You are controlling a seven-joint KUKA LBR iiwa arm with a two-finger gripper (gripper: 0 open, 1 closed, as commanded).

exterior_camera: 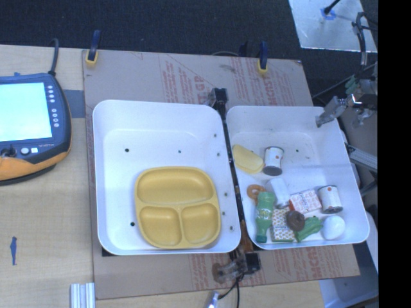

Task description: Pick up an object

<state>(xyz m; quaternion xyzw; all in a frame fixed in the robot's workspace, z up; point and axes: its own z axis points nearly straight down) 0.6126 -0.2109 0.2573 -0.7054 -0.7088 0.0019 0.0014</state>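
hand first: it shows as a small grey metal piece at the far right corner of the right bin, just over the rim, and whether it is wide or narrow i cannot tell. nothing is seen held in it.

from largest down: the desk is pale wood, with a brown cardboard sheet laid over its middle and clamped at the far edge. on the cardboard sit two white bins side by side, touching along their inner edges. the left bin holds a yellow divided tray with three compartments, lying flat in the near half of the bin. at the desk's left edge lies a control tablet with a bright screen and an orange and grey casing.

the right bin holds the small things to pick from. a pale yellow lump lies near its left wall, and a small can lies just beside that. nearer the front are a green bottle, a white cylinder, a red and white packet, a second small can toward the right wall, and a white egg-like ball in the near right corner. these front things crowd together, some touching. all of them lie well apart from the hand.
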